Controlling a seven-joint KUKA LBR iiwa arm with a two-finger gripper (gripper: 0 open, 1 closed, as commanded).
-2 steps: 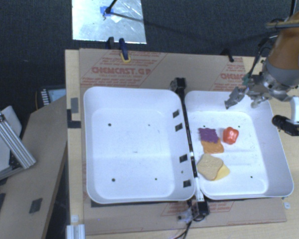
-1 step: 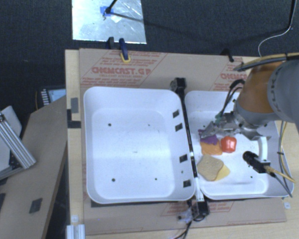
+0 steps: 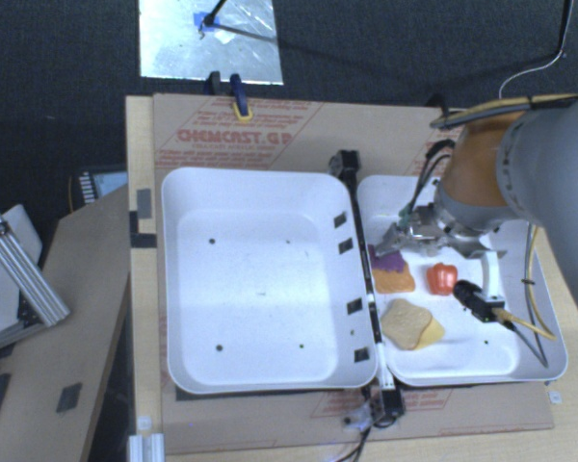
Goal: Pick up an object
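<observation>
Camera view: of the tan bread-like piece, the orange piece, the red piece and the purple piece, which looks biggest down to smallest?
1. tan bread-like piece
2. orange piece
3. red piece
purple piece: partly hidden, unranked.

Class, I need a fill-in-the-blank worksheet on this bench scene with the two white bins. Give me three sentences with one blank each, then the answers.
1. The red object, the orange piece and the tan piece all lie in the ____ bin.
2. The arm reaches in from the view's ____.
3. The band above the arm's wrist is ____.

Answers: right; right; orange
</observation>
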